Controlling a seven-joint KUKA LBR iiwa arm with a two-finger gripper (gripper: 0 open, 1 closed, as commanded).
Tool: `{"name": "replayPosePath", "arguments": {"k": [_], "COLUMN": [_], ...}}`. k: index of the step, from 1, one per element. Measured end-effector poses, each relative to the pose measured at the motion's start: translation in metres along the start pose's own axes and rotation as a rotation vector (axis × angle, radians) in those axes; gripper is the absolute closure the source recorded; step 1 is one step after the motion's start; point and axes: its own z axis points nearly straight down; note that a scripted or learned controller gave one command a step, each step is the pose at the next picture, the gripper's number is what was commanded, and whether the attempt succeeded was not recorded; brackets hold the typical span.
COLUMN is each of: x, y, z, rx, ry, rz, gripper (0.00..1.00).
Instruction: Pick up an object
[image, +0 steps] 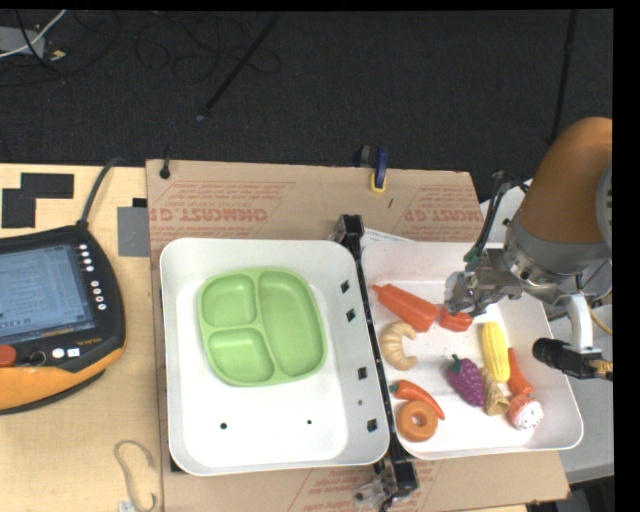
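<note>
The arm comes in from the right and sets its gripper (462, 300) low over the upper middle of the right bin (560, 435), just above a small red piece (456, 322) at the end of the orange carrot (405, 305); whether the claw is apart, together or clamped on anything I cannot tell, since the wrist hides its tips. The play food crowds this bin, likely as a loose pile to choose from: a croissant (398, 343) near the bin's left wall, purple grapes (465, 380) and an ear of corn (494, 352) in the middle, an orange ring-shaped piece (417, 420) by the lower left corner, and a white-and-red piece (526, 412) toward the lower right corner. The carrot lies aslant below the top left corner, with bare floor above it, so a lift there looks least hindered. The left bin (190, 420) carries a green divided plate (262, 326) in its upper half, with bare floor along its lower edge.
</note>
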Motion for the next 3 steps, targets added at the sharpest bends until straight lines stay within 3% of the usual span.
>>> {"name": "replayPosePath", "arguments": {"k": [1, 2, 3], "x": [0.034, 0.040, 0.049], "y": [-0.044, -0.079, -0.079], "z": [-0.014, -0.008, -0.021], "rx": [-0.001, 0.000, -0.005], "ry": [0.000, -0.001, -0.002], "rz": [0.000, 0.007, 0.001], "gripper": [1.00, 1.00, 1.00]}}
